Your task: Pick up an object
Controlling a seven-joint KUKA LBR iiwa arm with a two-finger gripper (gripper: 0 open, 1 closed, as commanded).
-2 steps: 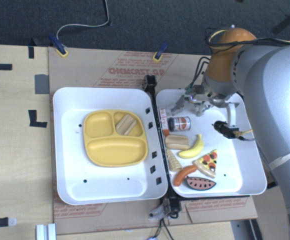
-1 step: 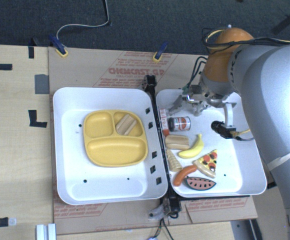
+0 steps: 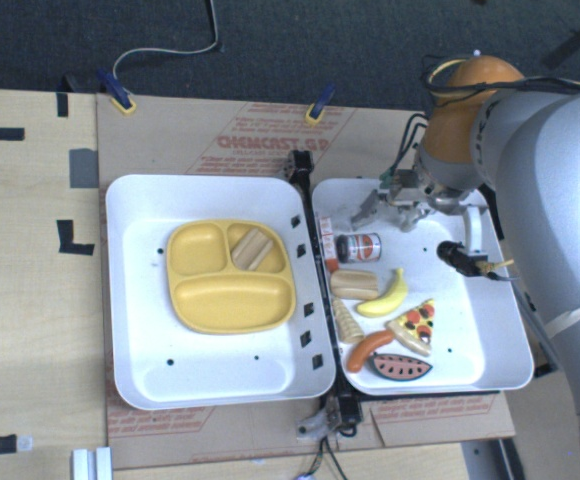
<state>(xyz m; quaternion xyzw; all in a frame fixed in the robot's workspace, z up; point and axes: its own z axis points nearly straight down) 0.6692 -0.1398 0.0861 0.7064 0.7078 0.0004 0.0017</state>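
Upper right of the frame, the tool [image 3: 395, 200] hangs open and empty; the can [image 3: 358, 248] lies just below-left, lengthwise left-right.

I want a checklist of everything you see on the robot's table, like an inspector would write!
Surface: cardboard sheet on a wooden bench, bearing two white bins, left bin and right bin.
Job's things: in the right bin, a can lying on its side, a bread roll, a banana, a pizza slice, a sausage and a watermelon slice.
Clutter: yellow divided plate in the left bin, with a bread piece in its upper right compartment.
Claw: claw over the right bin's top, above the can; too blurred to judge.
Cables: white cable on the dark floor.
Surroundings: two clamps at the cardboard's top edge.
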